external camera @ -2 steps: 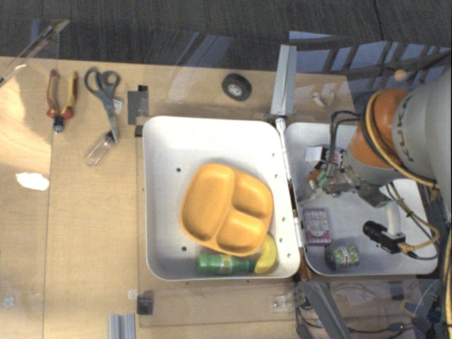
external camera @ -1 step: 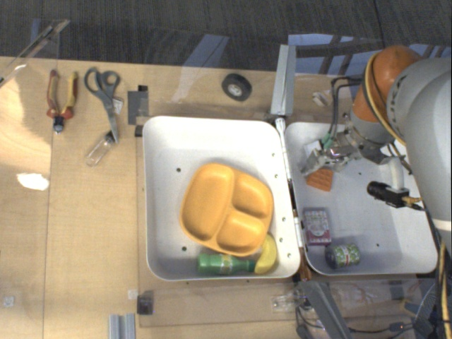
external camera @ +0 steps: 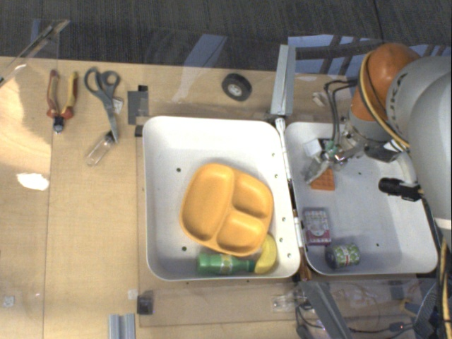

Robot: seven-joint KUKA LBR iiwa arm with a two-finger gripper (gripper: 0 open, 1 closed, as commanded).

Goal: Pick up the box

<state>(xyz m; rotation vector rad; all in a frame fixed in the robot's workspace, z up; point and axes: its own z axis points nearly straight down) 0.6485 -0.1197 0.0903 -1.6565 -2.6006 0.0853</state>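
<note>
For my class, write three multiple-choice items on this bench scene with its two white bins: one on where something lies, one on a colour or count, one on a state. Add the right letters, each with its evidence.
1. Where does the small pink-and-white printed box lie?
A. in the right bin
B. in the left bin
C. on the wooden bench

2. What colour is the large plastic tray with three compartments?
A. blue
B. yellow
C. black

3. How does the green bottle rest?
A. upright
B. hanging from the arm
C. on its side

Answers:
1 A: the box sits on the floor of the right white bin, near its left wall.
2 B: the tray in the left white bin is yellow all over.
3 C: the bottle stretches flat along the left bin's front wall.
</note>
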